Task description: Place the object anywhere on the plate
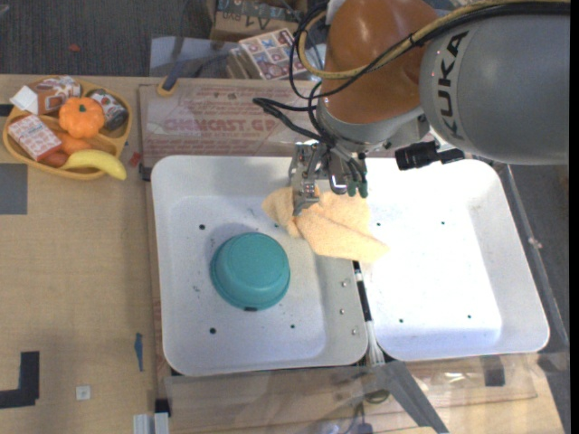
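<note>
A wooden bench (72, 287) is filling the camera view, carrying two shallow white bins side by side, with a dark floor and scattered boxes showing beyond its far edge. The left bin (181, 333) is holding an upturned teal plate (251, 269), which is sitting a little left of the bin's middle, with bare white floor running all round it: a wide strip toward the near rim, a narrower one toward the left wall. The right bin (452, 278) is offering open white floor across most of its area, out to its right and near rims.

The grey arm (507, 70) is reaching in from the right, its orange band (375, 52) hanging above the far edge of the bins. Below it the gripper (327, 188) is pointing down over the ridge where the two bins meet, near their far walls. A yellow cloth (330, 227) is bunching up under it: the cloth's upper fold is rising right up to the metal fingers (308, 183), and the fingers look closed into it, though the fold is hiding the tips. The rest of the cloth is draping down and spreading across the shared ridge, one corner in the left bin, the other lapping over into the right bin. The cloth is lying just to the right of the plate and beyond it, close but apart from its rim.

At the bench's far left corner a yellow tray of toy food (68, 129) is sitting well clear of both bins.
</note>
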Controlling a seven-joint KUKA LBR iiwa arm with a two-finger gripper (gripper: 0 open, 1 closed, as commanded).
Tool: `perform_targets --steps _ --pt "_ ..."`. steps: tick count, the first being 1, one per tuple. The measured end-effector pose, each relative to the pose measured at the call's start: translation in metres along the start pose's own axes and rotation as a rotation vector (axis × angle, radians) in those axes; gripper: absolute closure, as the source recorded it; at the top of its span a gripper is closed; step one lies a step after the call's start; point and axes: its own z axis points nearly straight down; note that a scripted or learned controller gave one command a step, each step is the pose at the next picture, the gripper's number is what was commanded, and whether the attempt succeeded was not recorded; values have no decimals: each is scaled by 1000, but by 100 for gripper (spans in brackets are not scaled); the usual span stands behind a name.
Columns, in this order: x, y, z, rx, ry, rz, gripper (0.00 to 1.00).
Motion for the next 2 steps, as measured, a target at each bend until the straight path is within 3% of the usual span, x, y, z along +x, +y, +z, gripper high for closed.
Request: perform_targets --steps 1,2 --pt "9 52 -1 -1 -3 -2 100" --pt "8 52 -1 -1 -4 -2 0"
